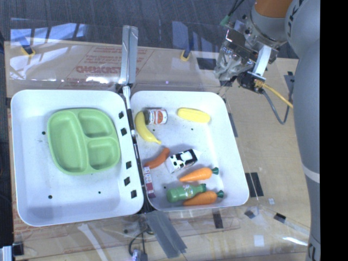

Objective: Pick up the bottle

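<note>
The bottle (185, 192), green with a pale label and a red cap, is found lying on its side in the right bin (231, 145), close to that bin's near edge and nearer its left wall than its right. It is bracketed by two carrots: one carrot (197, 174) lies just beyond it toward the bin's centre, and a second carrot (203, 198) lies against its near side, apparently touching it. Because of this crowding, little free room is left on the long sides of the bottle, and a grasp across its width is judged likely to catch a carrot as well.

The remaining contents are spread toward the far half of the right bin: a banana (144, 128) along the left wall, a small can (156, 116) beside it, a yellow lemon-like item (193, 115) near the far edge, an orange-red item (157, 158) and a black-and-white cow figure (181, 160) near the centre. A green divided plate (84, 141) is carried in the left bin (27, 162).

The gripper (232, 68) is held high, outside the right bin beyond its far right corner, well apart from the bottle. Whether the claw is open or closed cannot be told from this view. The pick is judged not yet begun; a traverse to the near edge and a descent are still required.
</note>
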